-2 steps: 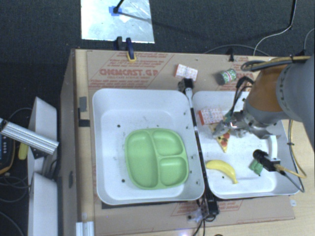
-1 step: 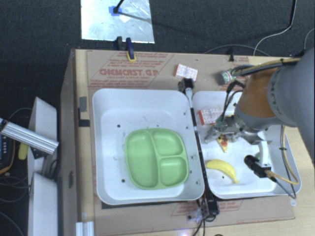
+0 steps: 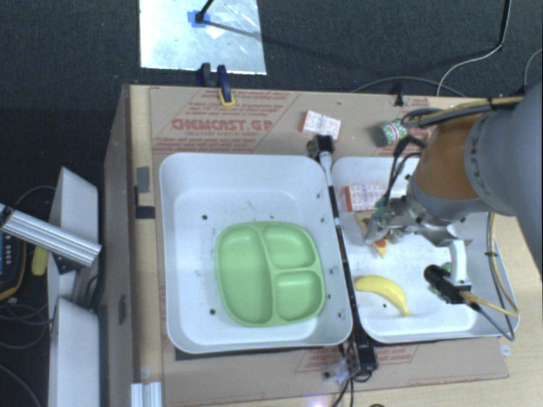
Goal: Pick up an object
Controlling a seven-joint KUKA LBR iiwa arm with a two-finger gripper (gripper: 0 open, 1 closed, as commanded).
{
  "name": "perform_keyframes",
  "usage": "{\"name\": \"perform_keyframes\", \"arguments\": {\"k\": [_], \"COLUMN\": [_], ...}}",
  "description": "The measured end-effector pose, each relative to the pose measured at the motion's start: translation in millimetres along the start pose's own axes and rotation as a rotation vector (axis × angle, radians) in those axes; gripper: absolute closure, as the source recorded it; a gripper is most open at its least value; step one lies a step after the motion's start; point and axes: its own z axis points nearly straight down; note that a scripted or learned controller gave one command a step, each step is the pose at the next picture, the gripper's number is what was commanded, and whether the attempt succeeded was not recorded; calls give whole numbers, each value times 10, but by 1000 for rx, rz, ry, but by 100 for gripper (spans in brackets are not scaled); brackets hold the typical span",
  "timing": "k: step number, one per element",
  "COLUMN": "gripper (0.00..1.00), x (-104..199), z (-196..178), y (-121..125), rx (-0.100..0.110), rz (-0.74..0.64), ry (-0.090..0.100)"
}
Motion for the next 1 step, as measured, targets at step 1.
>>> {"name": "perform_keyframes", "arguments": {"k": [1], "gripper": [100], "x": [723], "z": [-905], "y": [-274], "rx": [-2], "rz": [0], "ry": [1]}}
